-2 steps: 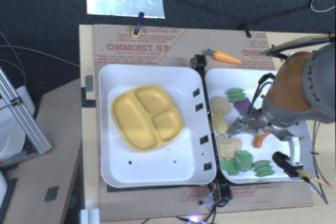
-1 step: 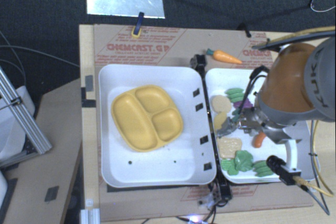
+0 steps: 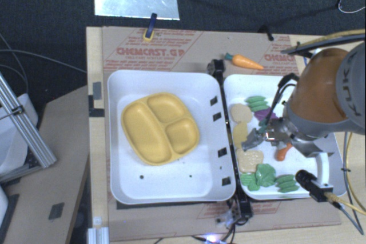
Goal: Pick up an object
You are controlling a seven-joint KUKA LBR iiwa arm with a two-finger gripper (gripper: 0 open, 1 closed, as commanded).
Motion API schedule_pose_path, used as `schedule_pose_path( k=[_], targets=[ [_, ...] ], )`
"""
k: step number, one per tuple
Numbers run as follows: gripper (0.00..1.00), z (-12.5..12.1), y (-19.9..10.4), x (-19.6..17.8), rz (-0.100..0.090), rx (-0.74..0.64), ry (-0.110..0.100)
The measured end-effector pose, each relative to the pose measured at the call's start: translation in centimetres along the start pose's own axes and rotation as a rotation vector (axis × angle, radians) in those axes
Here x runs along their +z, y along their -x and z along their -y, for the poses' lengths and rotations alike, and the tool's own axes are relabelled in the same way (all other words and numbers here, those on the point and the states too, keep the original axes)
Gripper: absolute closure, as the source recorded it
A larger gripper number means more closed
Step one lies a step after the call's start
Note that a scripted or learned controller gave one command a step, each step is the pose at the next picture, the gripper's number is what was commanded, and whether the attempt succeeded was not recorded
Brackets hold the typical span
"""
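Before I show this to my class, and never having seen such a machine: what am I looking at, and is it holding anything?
One camera looks down at a slant on a bench with two white bins. The grey and orange shape on the right is a robot arm; its gripper hangs low over the right bin, among small toy foods: green pieces, pale pieces and an orange one. I cannot tell whether it holds anything. The left bin holds a yellow divided tray. A toy carrot lies on the bench beyond the bins.
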State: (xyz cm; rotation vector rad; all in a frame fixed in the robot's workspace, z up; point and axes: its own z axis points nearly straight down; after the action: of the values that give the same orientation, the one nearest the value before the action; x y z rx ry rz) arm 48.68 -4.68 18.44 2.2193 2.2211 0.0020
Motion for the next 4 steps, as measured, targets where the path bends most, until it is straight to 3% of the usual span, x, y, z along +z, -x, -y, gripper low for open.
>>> schedule_pose_path(
  k=[1,2,3,4],
  targets=[
    [0.0,0.0,1.6,0.0,0.0,0.001,0.0],
    [0.0,-0.1,-5.3,-2.2,-0.003,-0.011,0.001],
    [0.0,-2.0,-1.7,0.1,0.001,0.002,-0.001],
    [1.0,-2.1,-1.9,-1.0,0.0,-0.004,0.002]
  ],
)
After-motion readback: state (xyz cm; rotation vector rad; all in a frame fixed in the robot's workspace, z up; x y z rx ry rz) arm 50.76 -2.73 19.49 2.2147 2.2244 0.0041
